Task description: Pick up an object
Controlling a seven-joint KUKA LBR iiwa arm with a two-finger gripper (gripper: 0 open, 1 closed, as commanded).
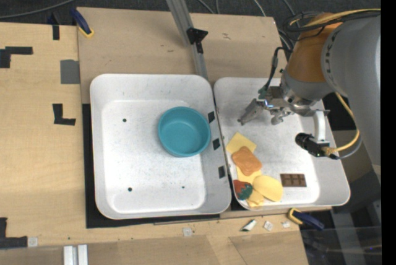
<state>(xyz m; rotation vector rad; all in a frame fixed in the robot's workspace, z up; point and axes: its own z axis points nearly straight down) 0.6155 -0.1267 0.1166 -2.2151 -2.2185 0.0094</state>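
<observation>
gripper [263, 112] fingers spread, holding nothing | above right bin's [322, 195] bare upper floor | food pieces [250, 174] crowd near-left corner | blue bowl [183, 131] in left bin [117, 152]

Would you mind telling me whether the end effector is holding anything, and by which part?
Nothing is held: the end effector hangs open over bare floor of the right bin, apart from the toy food.

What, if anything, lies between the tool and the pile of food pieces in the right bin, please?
Nothing visible does. The tool hangs over the upper part of the right bin, and only bare bin floor lies between it and the pile along the bin's left wall. The brown bar sits apart, to the pile's right.
</observation>
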